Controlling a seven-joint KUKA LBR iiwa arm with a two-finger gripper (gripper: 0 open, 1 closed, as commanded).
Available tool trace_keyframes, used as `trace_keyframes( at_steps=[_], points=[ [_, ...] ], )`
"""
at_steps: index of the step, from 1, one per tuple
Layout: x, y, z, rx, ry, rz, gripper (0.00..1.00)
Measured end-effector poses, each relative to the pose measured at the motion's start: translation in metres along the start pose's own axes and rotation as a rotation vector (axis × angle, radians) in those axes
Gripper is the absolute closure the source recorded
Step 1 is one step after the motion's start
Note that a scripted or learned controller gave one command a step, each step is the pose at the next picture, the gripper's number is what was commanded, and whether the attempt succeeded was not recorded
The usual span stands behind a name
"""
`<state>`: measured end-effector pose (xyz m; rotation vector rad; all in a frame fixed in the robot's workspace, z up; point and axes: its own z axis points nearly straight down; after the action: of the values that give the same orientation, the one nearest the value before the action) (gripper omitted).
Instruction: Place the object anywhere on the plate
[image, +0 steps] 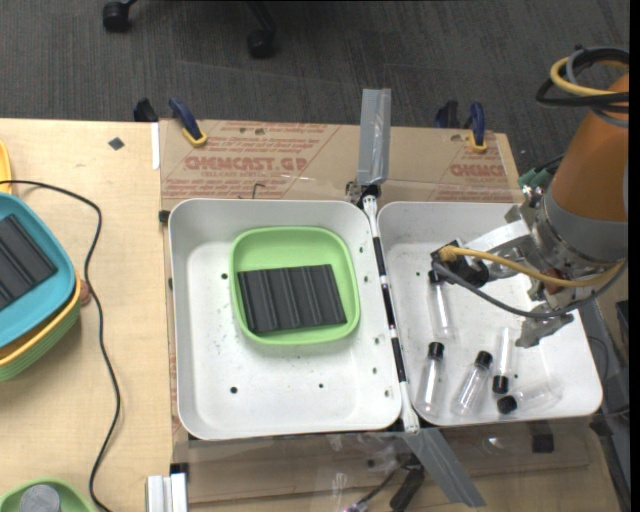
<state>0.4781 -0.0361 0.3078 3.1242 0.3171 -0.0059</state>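
- Several clear vials (441, 312) with black caps lie scattered flat in the right bin (405, 250), all well apart from the plate (346, 262).
- The green plate sits in the left bin (200, 330), with a black ridged mat (292, 298) lying on it.
- The gripper (532, 335) hangs low over the right bin, near the vials on that side. Whether it is released or clenched, I cannot tell, and nothing shows in its grasp.
- My read on handling: these vials look light, stiff and smooth, so they could roll or squirt out under a pinch.
- They may be brittle, so a gentle squeeze seems wise.
- The best hold looks to be across the tube's middle, square to its long axis and clear of the cap.
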Motion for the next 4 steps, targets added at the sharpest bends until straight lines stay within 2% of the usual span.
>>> trace_keyframes(
  at_steps=[1, 2, 3, 4],
  points=[
    [0.014, -0.058, 0.022, 0.000, 0.000, 0.007, 0.00],
    [0.005, -0.022, 0.039, 0.000, -0.003, 0.001, 0.00],
    [0.004, -0.024, 0.063, 0.001, -0.003, 0.003, 0.00],
    [0.001, -0.012, 0.108, 0.002, -0.003, 0.006, 0.00]
  ],
)
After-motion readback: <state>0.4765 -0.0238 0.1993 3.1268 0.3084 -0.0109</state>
